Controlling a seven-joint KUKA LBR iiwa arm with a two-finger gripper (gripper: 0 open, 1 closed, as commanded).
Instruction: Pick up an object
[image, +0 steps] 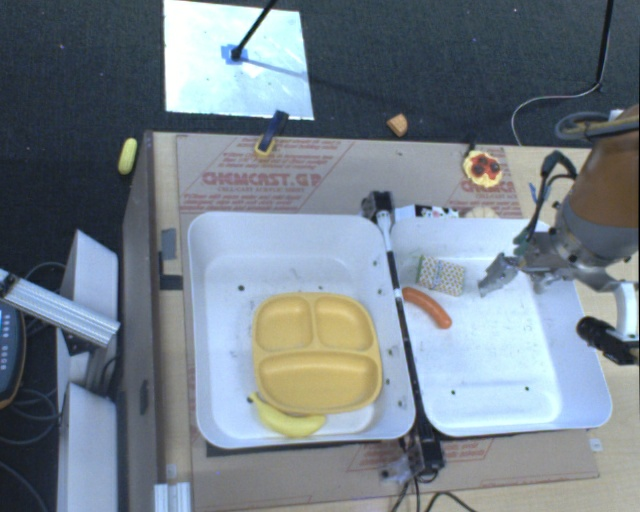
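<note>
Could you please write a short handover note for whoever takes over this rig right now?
End effector: hovering over the right bin, nothing visibly held.
Right bin: orange sausage near the divider; small patterned block beside it, nearest the end effector.
Left bin: yellow divided plate, banana at its front edge.
Done: nothing picked yet.
Left: descend, grasp one object, lift.

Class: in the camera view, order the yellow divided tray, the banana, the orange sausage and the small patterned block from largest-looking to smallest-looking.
1. Yellow divided tray
2. Banana, partly hidden under the tray
3. Orange sausage and patterned block: too alike to rank
</note>
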